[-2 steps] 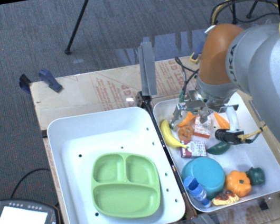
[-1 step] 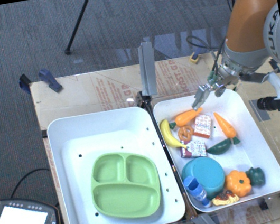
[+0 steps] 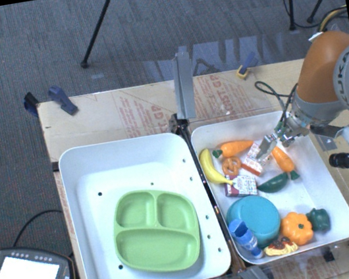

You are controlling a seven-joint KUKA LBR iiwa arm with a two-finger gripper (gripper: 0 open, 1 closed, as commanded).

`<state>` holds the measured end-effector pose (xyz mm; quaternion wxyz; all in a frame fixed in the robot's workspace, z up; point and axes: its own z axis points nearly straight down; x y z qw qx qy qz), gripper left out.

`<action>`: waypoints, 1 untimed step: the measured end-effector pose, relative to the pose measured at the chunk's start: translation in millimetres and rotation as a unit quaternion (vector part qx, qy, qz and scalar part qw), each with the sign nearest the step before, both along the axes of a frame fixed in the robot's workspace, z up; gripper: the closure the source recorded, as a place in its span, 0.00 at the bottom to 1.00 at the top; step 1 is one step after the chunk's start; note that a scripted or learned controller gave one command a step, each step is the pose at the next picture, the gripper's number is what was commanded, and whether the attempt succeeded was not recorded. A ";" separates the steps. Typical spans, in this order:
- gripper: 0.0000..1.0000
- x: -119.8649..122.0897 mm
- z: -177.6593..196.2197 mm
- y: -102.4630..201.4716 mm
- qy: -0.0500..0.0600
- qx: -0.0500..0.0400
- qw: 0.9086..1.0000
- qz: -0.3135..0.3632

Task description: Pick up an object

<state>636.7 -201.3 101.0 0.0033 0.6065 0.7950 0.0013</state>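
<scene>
while the gripper [image 3: 270,143] hangs low in the right bin [image 3: 334,189], whether open or closed i cannot tell, the nearest object, an orange carrot [image 3: 283,159], lies just beside it, long axis slanting down-right.

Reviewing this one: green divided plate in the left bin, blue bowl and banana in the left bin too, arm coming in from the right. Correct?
Not quite. The camera view shows the blue bowl and banana in the right bin, with the other toy food. The green divided plate does lie in the left bin, and the arm does come in from the right.
</scene>
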 end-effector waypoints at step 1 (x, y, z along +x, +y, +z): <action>0.00 6.0 -5.7 -7.0 -0.002 0.001 0.999 -0.034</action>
